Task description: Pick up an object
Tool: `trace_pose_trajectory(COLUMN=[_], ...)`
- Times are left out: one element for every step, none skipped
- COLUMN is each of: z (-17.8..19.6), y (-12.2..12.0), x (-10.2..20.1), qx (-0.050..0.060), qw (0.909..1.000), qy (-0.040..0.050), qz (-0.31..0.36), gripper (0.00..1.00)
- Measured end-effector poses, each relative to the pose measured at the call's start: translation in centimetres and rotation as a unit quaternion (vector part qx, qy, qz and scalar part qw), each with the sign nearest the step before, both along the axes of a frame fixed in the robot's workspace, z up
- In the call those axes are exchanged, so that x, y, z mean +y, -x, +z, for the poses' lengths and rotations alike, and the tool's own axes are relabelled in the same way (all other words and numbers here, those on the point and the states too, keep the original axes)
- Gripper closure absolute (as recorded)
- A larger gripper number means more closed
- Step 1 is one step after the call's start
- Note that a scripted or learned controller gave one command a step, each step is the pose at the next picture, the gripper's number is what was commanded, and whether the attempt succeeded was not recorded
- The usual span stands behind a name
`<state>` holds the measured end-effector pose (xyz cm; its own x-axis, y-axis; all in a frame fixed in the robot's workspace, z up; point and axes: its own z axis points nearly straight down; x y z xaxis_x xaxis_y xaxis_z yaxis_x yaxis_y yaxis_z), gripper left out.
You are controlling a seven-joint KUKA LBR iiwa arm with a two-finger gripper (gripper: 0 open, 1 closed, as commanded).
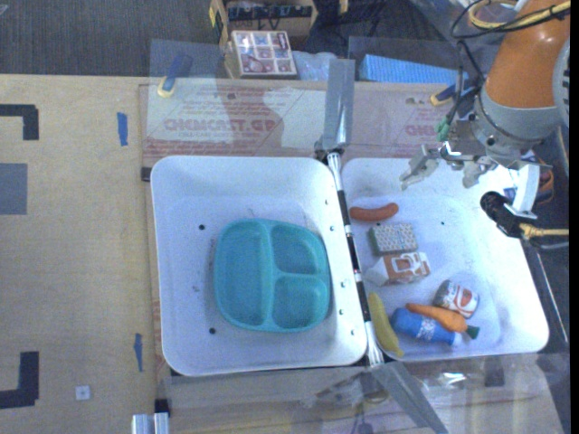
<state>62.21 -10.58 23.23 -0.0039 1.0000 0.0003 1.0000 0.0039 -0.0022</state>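
My gripper (438, 177) hangs over the far part of the right bin (507, 242), its fingers spread open with nothing between them. Below and left of it lies a red sausage (374, 212). Nearer the front sit a speckled green block (395, 238) and a small brown-and-white carton (404, 268). A tipped can (455, 297), an orange carrot (436, 316) and a blue bottle (422, 329) crowd the front right. A yellow banana (384, 325) lies along the bin's left wall.
The left bin (181, 197) holds a teal divided plate (271, 275). A metal divider (337, 116) runs between the bins at the back. Cardboard and a box (262, 51) lie beyond the bins. Cables hang by the arm at right.
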Motion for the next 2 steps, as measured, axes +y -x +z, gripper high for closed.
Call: trace_pose_trajectory(z=[-13.3,-14.5], y=[2.0,5.5], x=[-0.1,1.0], qx=[-0.001,-0.004], qw=[0.9973,0.9898], qy=[0.0,-0.0003], qz=[0.073,0.142], gripper=[0.0,0.0])
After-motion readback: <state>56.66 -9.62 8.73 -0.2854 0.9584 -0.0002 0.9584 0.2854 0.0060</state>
